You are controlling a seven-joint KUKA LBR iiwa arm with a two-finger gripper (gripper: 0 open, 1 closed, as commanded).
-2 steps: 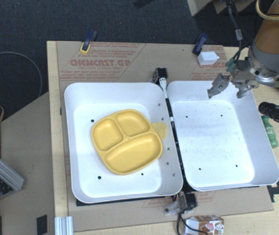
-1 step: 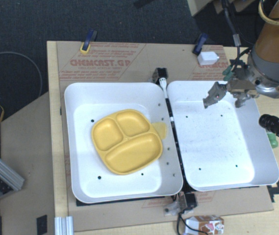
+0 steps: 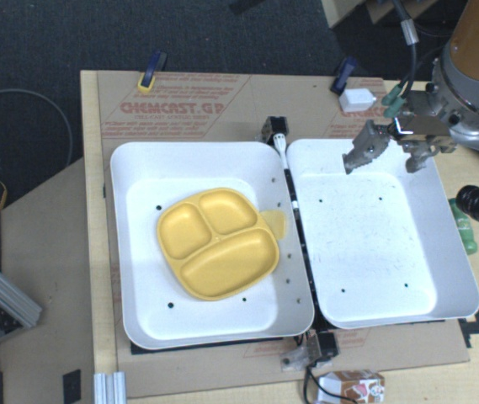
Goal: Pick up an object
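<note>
Plate, yellow and divided, lies in left bin.

one fixed camera above bins (slanted down)

Yellow divided plate lies in left bin (centre); gripper, fingers spread, above right bin's far edge.

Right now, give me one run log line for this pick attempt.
tool: open, nothing between fingers, over right bin far edge | yellow divided plate: flat in left bin, untouched | pick: not yet done
</note>
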